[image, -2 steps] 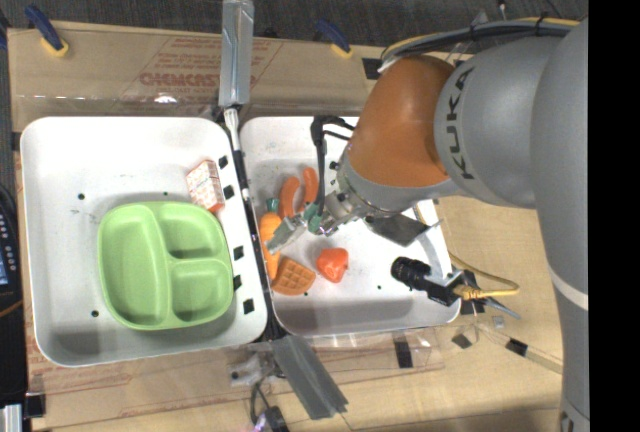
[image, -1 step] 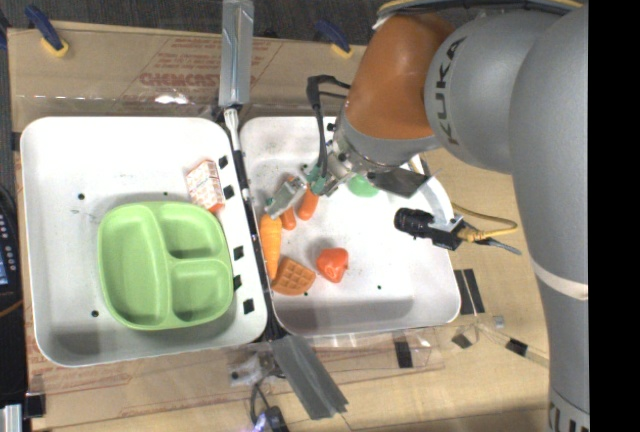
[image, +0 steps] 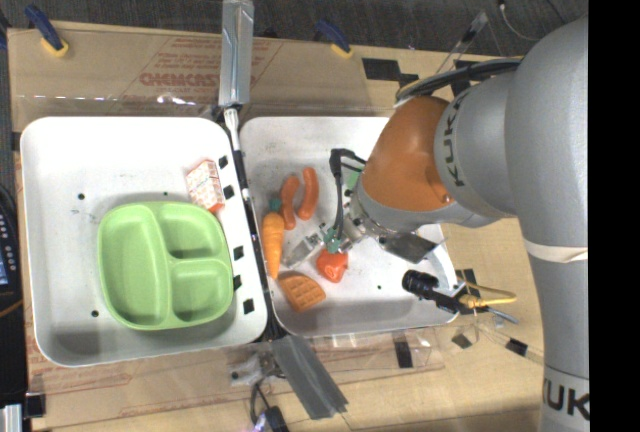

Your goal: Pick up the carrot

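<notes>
I see the carrot: plain orange, tapered, lying flat in the right bin tight against its left wall. Long axis runs roughly up-down in the view, slightly tilted; thick end up, narrow tip down toward a ridged tan piece. Gripper sits right of it, near but apart, just above a red-orange item. Can't tell whether the fingers are open or closed. Green tray in left bin.
</notes>
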Robot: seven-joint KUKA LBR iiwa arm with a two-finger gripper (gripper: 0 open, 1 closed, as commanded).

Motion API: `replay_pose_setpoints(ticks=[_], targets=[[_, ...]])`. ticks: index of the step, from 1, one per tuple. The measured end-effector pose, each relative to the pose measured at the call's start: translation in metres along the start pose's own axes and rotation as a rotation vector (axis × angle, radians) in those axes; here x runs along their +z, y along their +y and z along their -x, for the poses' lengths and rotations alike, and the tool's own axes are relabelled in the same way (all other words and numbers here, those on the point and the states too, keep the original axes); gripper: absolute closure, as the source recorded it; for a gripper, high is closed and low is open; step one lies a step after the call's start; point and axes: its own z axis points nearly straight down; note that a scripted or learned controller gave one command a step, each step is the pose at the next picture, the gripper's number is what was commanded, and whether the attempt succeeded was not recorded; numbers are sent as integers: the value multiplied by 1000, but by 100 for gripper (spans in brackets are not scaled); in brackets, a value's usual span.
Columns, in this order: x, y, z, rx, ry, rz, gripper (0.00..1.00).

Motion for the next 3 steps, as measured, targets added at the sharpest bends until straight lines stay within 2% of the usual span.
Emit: replay_pose_setpoints(ticks=[1, 2, 3], targets=[[-2, 49, 13, -327, -8, 1, 0], [-2, 89, 31, 72, -4, -2, 0], [-2, 122, 51, 34, -3, 1, 0]])
